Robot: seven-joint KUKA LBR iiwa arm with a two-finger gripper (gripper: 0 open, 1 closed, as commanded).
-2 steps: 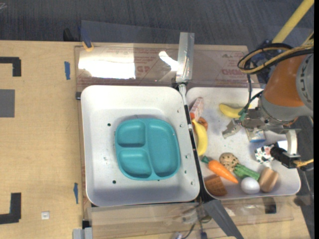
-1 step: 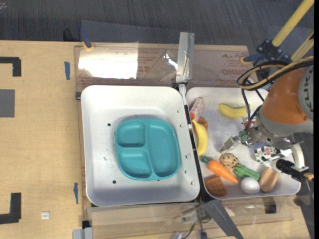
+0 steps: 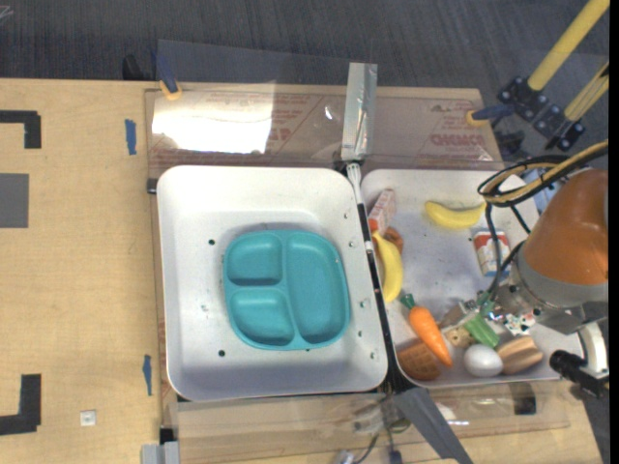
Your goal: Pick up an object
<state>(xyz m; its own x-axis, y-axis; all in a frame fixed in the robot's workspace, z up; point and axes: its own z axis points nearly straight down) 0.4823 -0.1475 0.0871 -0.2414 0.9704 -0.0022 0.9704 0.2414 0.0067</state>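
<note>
Jaws (image 3: 500, 309) hang above the green toy (image 3: 481, 333) beside the egg (image 3: 482, 360).

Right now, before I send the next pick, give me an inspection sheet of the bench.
Surface: wooden bench bearing left bin and right bin.
Job's things: right bin holds two bananas, carrot, egg, can and other small pieces.
Clutter: teal tray in left bin.
Grippers: arm over right bin's right side; jaws hidden.
Cables: yellow and black leads looping by the arm.
Surroundings: blue tape on bench, yellow poles top right.
</note>
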